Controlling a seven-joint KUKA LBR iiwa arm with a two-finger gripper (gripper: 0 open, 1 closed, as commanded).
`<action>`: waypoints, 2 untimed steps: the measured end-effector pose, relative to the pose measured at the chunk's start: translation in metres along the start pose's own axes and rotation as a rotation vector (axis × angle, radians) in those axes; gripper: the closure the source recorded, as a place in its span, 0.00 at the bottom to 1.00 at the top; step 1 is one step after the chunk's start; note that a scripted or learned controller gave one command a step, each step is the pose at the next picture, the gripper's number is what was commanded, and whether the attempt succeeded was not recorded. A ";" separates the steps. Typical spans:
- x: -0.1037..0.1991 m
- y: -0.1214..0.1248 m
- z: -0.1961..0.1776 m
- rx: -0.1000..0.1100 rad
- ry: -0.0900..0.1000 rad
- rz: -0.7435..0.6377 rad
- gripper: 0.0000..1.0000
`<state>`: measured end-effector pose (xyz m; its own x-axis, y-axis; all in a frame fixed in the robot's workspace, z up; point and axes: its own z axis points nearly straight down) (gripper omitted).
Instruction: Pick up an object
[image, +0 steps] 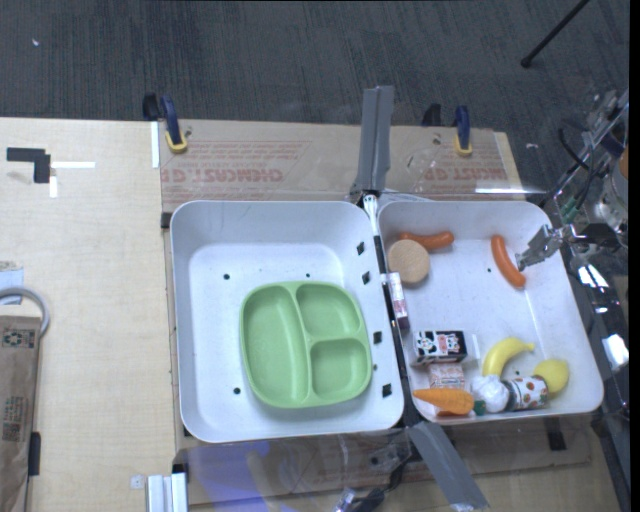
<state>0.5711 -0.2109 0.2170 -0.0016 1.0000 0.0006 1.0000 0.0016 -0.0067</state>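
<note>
Leftmost, a brown paper bag (18, 400) lies at the lower left edge of the frame on the pale wooden bench (80, 260), with a small black L-shaped marker (30, 162) toward the upper left. Next comes the left bin (200, 250), holding a green divided plate (305, 343) with three compartments, set a little right of the bin's middle. A strip of cardboard (300, 160) runs behind both bins, pinned by two blue-and-yellow clamps (172, 128).

Across the centre divider sits the right bin (470, 290), where all the small items lie. Near its upper left corner are a short orange sausage (427, 240) and, just below it and touching or nearly so, a round tan bun (408, 261). Lower down, a small black-and-white milk carton (441, 345) rests above a small boxed item (445, 375) and a toy carrot (445, 401) along the bottom wall. To the right of those lie a yellow banana (507, 354), a small bottle on its side (520, 393) and a yellow lemon-like fruit (553, 374) (all crowded into the lower right corner).

Toward the upper right of that bin a second orange sausage (507, 262) lies at a slant. The gripper (535, 248) sits just beside its right end, low by the bin's right wall; whether it is released or clenched I cannot tell.
</note>
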 end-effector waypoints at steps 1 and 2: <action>-0.003 0.058 0.108 0.004 0.011 0.124 0.00; 0.006 0.078 0.126 -0.004 0.010 0.216 0.00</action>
<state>0.6483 -0.2044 0.0901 0.2129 0.9770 0.0097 0.9771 -0.2128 -0.0034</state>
